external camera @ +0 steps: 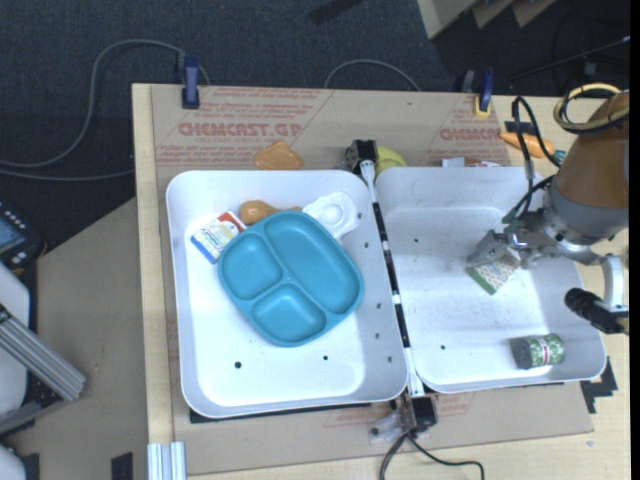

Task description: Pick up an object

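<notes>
In the right bin, a small pale green packet lies near the middle. My gripper hangs right over the packet's upper edge, reaching in from the right; I cannot see whether it touches the packet. A green can lies on its side near the right bin's front right corner, well apart from the gripper.
The left bin holds a blue divided plate, a small white and blue box, an orange object and a white lid. An orange item and a yellow-green one lie on the bench behind the bins.
</notes>
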Available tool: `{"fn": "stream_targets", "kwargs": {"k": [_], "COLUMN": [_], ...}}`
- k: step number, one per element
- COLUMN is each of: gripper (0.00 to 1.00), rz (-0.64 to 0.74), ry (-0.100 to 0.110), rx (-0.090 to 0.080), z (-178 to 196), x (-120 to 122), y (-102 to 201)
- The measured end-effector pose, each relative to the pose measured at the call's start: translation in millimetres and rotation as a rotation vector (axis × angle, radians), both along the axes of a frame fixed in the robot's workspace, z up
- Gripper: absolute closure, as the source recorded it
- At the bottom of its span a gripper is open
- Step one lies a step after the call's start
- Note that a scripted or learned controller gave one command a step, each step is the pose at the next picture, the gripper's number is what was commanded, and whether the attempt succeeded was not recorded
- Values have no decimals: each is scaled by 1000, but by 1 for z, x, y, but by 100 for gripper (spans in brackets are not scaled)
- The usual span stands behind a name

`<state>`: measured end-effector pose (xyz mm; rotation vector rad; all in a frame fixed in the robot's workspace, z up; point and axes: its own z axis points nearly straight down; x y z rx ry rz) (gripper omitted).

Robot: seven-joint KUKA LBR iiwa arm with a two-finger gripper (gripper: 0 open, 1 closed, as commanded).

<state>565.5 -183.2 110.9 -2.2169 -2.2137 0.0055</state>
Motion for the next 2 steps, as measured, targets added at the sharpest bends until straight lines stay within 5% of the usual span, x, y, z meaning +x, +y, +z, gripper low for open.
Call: {"fn": "stream_targets", "kwargs": {"k": [1,2], "gripper": [0,0], "rz": [2,-1], "ry": [-21,-6], "rx": [-15,-2], "z": [-21,4], "x": [4,-37], "y": [34,24]}}
